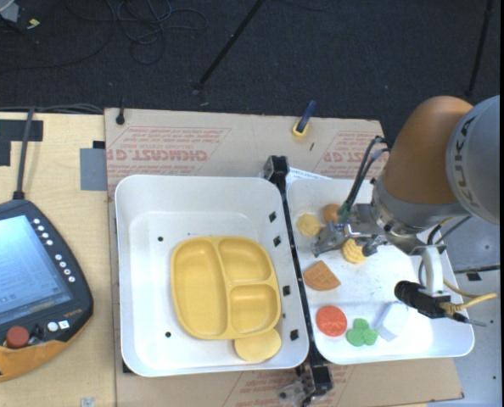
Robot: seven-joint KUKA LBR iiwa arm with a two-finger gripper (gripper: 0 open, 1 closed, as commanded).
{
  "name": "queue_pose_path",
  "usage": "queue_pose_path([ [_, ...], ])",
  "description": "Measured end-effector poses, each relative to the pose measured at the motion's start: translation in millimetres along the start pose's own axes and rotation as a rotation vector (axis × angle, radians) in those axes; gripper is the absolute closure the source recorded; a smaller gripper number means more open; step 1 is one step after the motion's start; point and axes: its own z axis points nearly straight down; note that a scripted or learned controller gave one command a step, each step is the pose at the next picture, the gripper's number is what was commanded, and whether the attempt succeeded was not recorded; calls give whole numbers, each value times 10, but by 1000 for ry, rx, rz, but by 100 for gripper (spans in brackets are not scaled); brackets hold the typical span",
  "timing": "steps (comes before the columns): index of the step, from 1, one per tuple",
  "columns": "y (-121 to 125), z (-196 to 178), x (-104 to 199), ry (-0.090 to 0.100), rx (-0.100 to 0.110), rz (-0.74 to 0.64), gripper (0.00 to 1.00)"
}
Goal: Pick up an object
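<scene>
Arm reaching into the right bin among small toy foods.

From the camera view, the gripper hangs low in the right bin, near its left wall, and I cannot tell how it stands or whether it has hold of anything. Six small things lie there: a yellow round just left of the gripper, an orange bit above it, a yellow piece right beside it, an orange wedge below, then a red disc and a green piece by the front edge. The bin's right half has open floor. The left bin holds one yellow tray and one yellow disc. A pendant rests on the table at the left.
</scene>
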Motion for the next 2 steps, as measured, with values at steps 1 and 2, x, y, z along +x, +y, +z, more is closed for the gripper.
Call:
queue_pose_path([
  [1, 98, 1075, -292, 1, 5, 11, 0],
  [2, 82, 948, -320, -3, 7, 14, 100],
])
